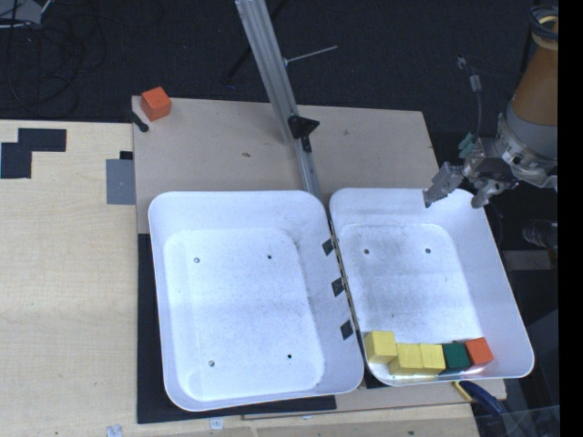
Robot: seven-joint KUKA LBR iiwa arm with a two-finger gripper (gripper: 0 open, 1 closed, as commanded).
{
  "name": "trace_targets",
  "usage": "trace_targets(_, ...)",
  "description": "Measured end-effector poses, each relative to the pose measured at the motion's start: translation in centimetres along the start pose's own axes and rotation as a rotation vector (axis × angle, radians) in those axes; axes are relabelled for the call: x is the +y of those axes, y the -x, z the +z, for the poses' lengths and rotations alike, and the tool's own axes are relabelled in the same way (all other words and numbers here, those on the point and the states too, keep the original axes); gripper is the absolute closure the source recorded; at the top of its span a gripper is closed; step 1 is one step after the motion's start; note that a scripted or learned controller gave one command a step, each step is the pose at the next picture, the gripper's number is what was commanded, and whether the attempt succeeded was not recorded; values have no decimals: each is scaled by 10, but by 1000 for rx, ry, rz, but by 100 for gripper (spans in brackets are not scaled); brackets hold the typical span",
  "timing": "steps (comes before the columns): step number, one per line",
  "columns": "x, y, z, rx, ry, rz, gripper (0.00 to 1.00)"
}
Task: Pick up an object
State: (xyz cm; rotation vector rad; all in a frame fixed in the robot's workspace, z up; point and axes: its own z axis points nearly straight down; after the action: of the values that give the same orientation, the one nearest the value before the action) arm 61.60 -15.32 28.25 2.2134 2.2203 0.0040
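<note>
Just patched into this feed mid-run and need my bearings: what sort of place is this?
Most likely a robotics lab's bin-picking test bench. Two shallow white plastic bins sit side by side on a plywood benchtop, small coloured blocks are bunched in the right bin's near corner, and a bare aluminium mounting rail rises behind.

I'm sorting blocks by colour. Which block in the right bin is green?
The green block, in the row along the right bin's near edge, between the yellow blocks and the orange block.
</note>
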Motion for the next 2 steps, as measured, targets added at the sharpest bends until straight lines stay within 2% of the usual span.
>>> trace_targets(1,4,-34,56,5,-13,1,0)
trace_targets(2,45,-19,-34,0,2,-1,0)
